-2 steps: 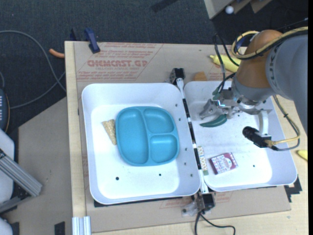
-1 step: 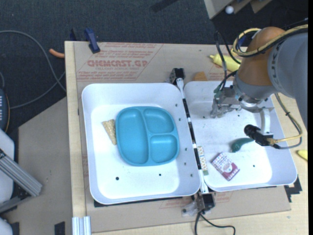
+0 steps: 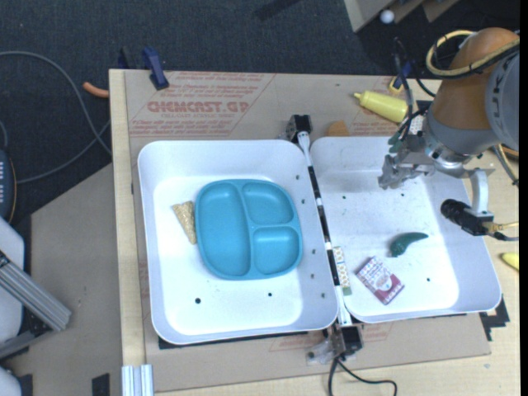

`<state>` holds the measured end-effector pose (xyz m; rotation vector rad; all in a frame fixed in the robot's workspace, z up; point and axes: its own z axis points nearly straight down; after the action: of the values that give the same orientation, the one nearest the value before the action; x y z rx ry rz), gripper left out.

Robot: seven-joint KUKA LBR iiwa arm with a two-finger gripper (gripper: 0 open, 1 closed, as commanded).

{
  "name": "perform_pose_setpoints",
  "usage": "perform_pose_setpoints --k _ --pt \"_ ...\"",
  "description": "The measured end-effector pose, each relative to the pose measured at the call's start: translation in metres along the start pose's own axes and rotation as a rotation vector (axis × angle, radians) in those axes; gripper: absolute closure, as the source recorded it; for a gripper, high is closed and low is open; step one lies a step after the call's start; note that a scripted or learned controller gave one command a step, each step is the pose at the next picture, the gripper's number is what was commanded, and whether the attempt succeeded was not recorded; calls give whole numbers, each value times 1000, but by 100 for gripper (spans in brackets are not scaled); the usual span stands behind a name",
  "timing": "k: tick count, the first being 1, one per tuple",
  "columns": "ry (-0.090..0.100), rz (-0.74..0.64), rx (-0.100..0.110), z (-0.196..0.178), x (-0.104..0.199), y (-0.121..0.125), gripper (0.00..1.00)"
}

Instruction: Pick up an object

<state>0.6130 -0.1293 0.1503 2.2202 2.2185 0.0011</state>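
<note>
Nearest the camera, at the lower edge of the right bin (image 3: 462,299), lies a small red and white packet (image 3: 379,278), tilted on the white floor. Just up and to the right of it sits a dark green leaf-shaped piece (image 3: 407,242), apart from the packet and not touching it. Both rest loose in the bin, well below the gripper.

Higher in that same bin, the gripper (image 3: 396,174) hangs over the upper part of the floor, its grey metal body pointing down from the grey and orange arm (image 3: 470,97) that comes in from the right. Whether its fingers are spread or closed I cannot tell, and nothing can be seen caught in it. It stands well apart from the leaf piece and the packet.

To the left, the other bin (image 3: 157,221) carries a blue divided plate (image 3: 247,227) with three compartments, lying flat near the middle. A tan cracker-like wedge (image 3: 186,218) rests against the plate's left rim.

Beyond the bins, on the bench (image 3: 198,106), a yellow banana-like object (image 3: 382,104) lies just above the right bin's top edge, and a blue clamp (image 3: 153,67) grips the far left corner
</note>
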Motion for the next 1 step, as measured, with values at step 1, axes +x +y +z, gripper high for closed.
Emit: perform_pose_setpoints --k 1 --pt "1 0 1 1 0 0 0"
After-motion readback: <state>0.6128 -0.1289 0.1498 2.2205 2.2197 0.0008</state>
